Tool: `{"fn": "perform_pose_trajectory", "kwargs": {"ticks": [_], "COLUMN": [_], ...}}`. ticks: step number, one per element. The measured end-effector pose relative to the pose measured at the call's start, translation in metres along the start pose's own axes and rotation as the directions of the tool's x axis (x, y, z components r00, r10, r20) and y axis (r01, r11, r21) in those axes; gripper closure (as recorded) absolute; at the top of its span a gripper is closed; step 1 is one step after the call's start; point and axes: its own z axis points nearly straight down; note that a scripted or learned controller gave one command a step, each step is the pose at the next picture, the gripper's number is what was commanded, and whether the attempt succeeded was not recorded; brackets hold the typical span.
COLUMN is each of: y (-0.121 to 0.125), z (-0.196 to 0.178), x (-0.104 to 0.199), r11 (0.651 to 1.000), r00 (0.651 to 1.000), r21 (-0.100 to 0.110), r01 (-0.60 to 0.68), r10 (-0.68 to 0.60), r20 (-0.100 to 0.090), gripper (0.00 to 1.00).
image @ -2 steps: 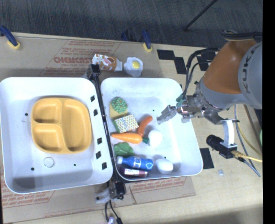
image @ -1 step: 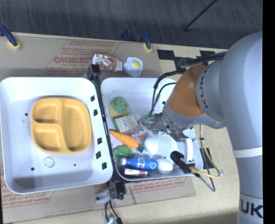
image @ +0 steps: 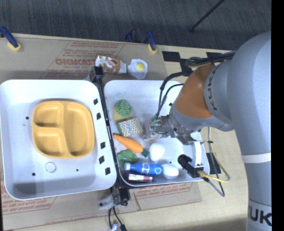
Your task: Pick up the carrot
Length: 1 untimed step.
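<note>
1. Right bin [image: 132, 86], front edge: a blue bottle [image: 144, 168] lying flat, a dark tube [image: 139, 178] in front of it, and a white rounded piece [image: 170, 170] to their right.
2. Same bin, just behind those: a green leafy item [image: 126, 155] and a white egg-shaped item [image: 157, 152].
3. Carrot [image: 128, 143], the task's thing: lying flat in the left half of the right bin, between the green leafy item and a patterned block [image: 130, 127]. Its long axis runs at a slant, the narrow end toward the divider between the bins, the thick end toward the white egg-shaped item.
4. Claw [image: 154, 130]: low over the middle of the right bin, just beside the carrot's thick end, on the side toward the arm. Nothing is seen in it; whether it is released or clenched cannot be told, the wrist hiding much of it.
5. Governing relation: the carrot lies left of the claw and slightly nearer the camera. Judged need: a short shift that way, jaws set across the slanting axis.
6. Farther in the bin: a green textured item [image: 123, 108].
7. Left bin [image: 9, 129]: a yellow divided tray [image: 63, 128].
8. Counter [image: 45, 52], far side: a small packet [image: 108, 64] and a yellow-and-white item [image: 138, 68].
</note>
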Motion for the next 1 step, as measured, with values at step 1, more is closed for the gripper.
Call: {"fn": "perform_pose_trajectory", "kwargs": {"ticks": [1], "y": [0.0747], "z": [0.0088], "x": [0.0373], "r11": [0.902], "r00": [0.902], "r21": [-0.003], "r01": [0.432], "r10": [-0.432], "r20": [0.003], "gripper": [1.0]}}
